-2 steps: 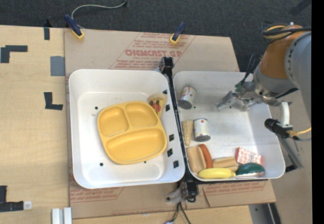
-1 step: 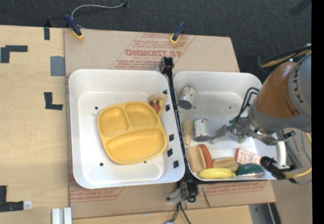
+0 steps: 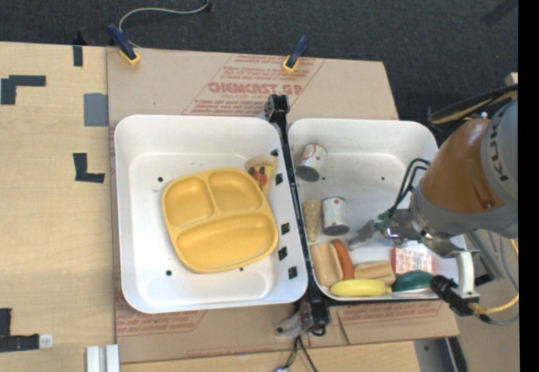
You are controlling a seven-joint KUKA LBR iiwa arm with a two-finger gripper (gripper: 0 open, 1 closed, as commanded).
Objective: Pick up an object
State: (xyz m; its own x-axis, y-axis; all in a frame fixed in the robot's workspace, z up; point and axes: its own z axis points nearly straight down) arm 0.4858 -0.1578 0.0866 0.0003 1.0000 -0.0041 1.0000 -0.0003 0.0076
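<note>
Closest to the camera, along the right bin's (image 3: 421,136) near edge, lie a banana (image 3: 360,287), a hot dog (image 3: 332,262), a green item (image 3: 413,281) and a small red-and-white carton (image 3: 412,260). Hovering just beside them, the claw (image 3: 377,229) carries nothing visible; whether it is apart or together I cannot tell. Picking looks not yet done. Left bin (image 3: 135,219) holds a yellow tray (image 3: 221,219).

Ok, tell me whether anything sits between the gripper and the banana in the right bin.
Nothing visible blocks it. The gripper is over the right bin, and the banana lies by the near wall. A hot dog lies left of that path, a red-and-white carton right of it.
</note>
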